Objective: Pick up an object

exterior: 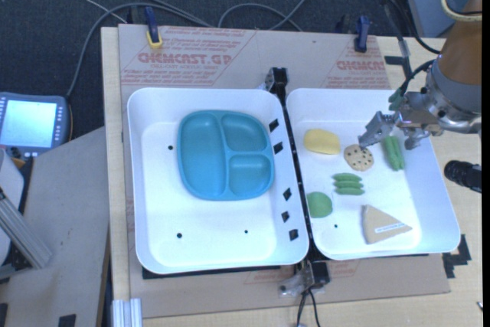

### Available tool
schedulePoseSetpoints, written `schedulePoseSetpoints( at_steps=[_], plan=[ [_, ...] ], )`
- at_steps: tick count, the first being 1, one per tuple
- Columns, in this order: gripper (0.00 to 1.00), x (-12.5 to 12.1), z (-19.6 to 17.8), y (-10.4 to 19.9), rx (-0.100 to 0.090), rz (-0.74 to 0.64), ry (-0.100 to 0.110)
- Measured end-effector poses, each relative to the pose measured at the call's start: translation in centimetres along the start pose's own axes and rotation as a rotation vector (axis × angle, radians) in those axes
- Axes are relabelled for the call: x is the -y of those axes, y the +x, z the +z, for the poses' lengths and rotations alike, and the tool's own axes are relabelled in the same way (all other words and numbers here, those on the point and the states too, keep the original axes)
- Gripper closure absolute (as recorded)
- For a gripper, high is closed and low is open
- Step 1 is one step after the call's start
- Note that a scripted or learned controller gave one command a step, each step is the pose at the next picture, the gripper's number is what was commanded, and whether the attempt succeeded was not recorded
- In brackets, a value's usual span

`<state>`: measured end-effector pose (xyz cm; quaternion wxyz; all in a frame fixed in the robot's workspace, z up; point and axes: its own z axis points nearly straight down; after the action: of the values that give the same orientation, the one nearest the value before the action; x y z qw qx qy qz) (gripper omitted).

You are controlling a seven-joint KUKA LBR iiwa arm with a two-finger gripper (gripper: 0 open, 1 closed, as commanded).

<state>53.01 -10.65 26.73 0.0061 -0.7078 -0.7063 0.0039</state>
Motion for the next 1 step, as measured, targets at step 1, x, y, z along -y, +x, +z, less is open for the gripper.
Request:
schedulePoseSetpoints(
  at_steps=[1],
  plan=[
    [0.0, -0.2, -0.61, 0.03, 0.001, -0.003, -0.012]
  ],
)
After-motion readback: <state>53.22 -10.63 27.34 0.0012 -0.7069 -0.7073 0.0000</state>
